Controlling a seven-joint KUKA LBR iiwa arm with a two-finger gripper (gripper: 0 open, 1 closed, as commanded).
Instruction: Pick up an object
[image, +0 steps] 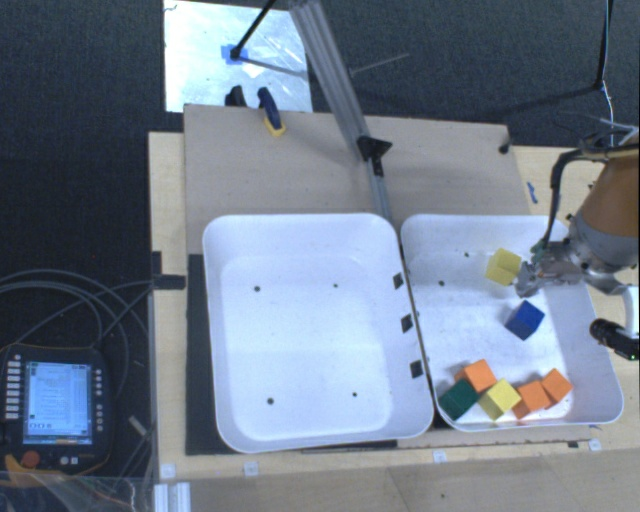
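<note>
On the tabletop (450, 160), two white bins: left bin (300, 232), right bin (440, 235). Over the right bin's far right side the claw (530, 280) hovers, grip state impossible to tell, beside the yellow cube (503, 267). Blue cube (524, 320) just below; others crowd the near edge.

Two white bins (300, 235), three orange cubes (481, 375), two yellow cubes (503, 267), one blue cube (524, 320), one green cube (458, 399)

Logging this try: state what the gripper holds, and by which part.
Cannot be told. The gripper sits in the right bin, beside the yellow cube and above the blue cube; no cube shows between its fingers.
</note>
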